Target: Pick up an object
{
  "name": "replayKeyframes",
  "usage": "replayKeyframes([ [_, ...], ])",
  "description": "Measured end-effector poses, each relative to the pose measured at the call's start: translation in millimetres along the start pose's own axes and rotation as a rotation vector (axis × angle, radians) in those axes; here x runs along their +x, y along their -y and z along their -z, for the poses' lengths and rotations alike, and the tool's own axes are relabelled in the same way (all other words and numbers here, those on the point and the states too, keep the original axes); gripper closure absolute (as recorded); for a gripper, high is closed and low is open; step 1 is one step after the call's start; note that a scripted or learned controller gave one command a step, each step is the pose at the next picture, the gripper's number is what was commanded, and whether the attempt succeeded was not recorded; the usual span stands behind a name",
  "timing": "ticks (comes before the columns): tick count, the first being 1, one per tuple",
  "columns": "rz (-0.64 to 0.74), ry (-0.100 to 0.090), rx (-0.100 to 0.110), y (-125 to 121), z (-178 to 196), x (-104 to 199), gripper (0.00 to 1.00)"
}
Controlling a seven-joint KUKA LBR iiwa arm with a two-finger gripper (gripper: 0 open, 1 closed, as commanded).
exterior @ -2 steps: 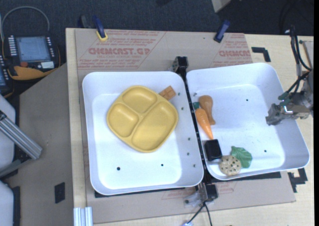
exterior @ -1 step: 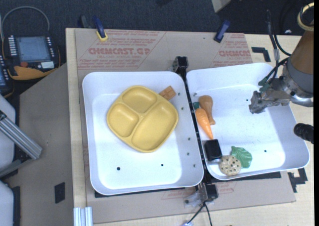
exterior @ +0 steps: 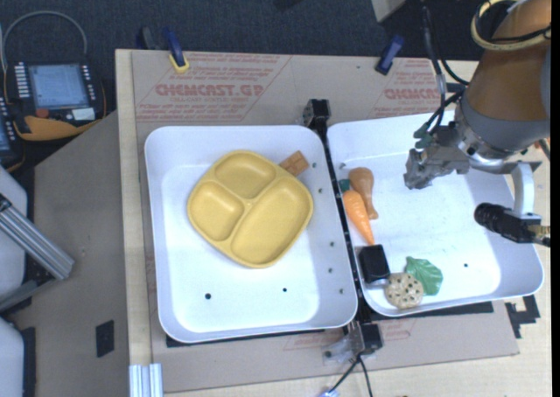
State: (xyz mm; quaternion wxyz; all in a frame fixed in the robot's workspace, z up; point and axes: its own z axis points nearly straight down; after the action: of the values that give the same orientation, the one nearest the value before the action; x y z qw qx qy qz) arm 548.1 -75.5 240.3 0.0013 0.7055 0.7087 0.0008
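My gripper (exterior: 423,170) hangs over the upper middle of the right bin (exterior: 490,251), its dark fingers pointing down and left. An orange carrot (exterior: 357,215) lies by the bin's left wall, with a tan drumstick-shaped piece (exterior: 362,184) just above it. Lower down sit a black block (exterior: 374,263), a round cookie (exterior: 403,290) and a green leafy piece (exterior: 426,272). The gripper is apart from all of them, up and right of the carrot. Nothing shows between its fingers.
The left bin (exterior: 175,238) holds a yellow sectioned plate (exterior: 250,208) with a small brown piece (exterior: 294,162) at its upper right edge. A black clamp (exterior: 316,112) sits where the two bins meet. A pendant with a screen (exterior: 54,89) lies far left.
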Motion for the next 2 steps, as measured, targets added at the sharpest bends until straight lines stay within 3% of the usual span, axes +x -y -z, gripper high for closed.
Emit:
replayKeyframes([
  [2, -0.003, 0.0, 0.001, -57, -1, 80, 1.0],
])
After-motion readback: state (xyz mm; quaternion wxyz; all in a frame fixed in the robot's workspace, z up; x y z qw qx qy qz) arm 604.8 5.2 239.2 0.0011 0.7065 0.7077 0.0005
